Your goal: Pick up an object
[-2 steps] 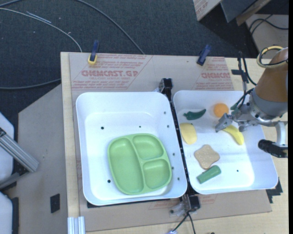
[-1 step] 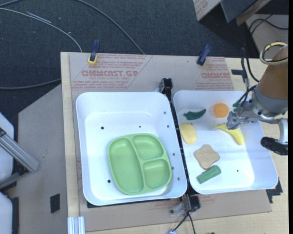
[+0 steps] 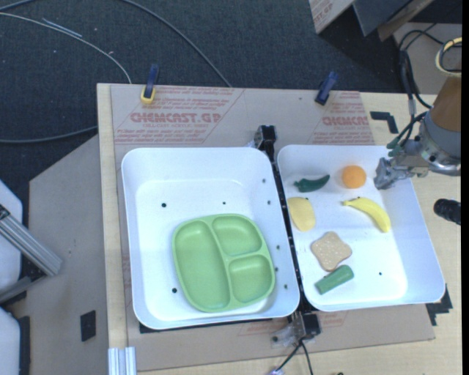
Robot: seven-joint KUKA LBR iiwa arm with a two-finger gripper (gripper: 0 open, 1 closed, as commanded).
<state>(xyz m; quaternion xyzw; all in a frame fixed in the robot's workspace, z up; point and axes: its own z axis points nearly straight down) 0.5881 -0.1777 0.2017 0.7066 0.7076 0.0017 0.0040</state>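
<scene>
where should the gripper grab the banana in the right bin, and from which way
Probably across the banana's thick middle, coming straight down from above. It lies flat on the right bin's floor, running diagonally from upper left to lower right, so the fingers should close across its narrow width. The orange sits apart, leaving room either side.

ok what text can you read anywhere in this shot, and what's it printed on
"CHEMCAST GP" in red, large, on the brown protective sheet behind the left bin.
The same "CHEMCAST" logo again behind the right bin, partly cut off.
Smaller red print lines around both logos: too small to read.
Red lettering on the cardboard box at the top edge: too blurred to read.
No text on the food items or the green tray.
</scene>
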